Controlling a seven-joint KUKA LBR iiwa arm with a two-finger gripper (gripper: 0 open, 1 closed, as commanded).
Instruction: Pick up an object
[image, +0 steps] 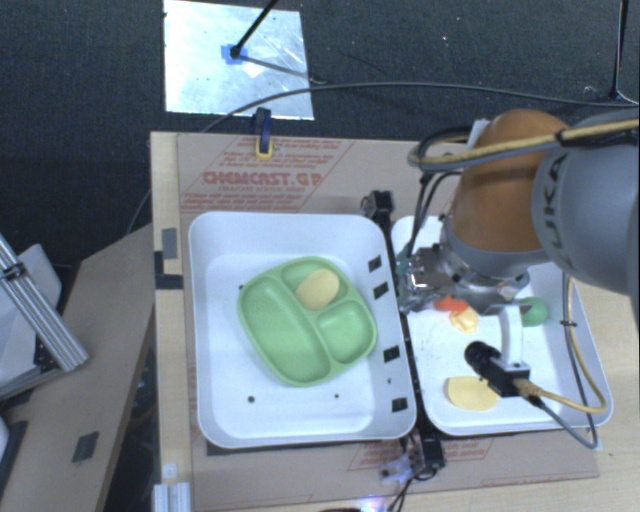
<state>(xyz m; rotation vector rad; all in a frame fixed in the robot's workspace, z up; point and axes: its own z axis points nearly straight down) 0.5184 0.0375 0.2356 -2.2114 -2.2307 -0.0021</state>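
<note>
Gripper (440, 285) low over right bin (570, 405), near its upper-left corner, hidden beneath orange wrist band (505, 180); grip state cannot be told. Small orange-yellow object (462, 318) just beside gripper in same bin; green object (535, 312) further right; pale yellow flat piece (470, 393) toward front. Left bin (230, 250) holds green divided tray (300, 325), yellow lump (318, 289) in its upper compartment.

High slanted view over both bins (210, 330)
</note>
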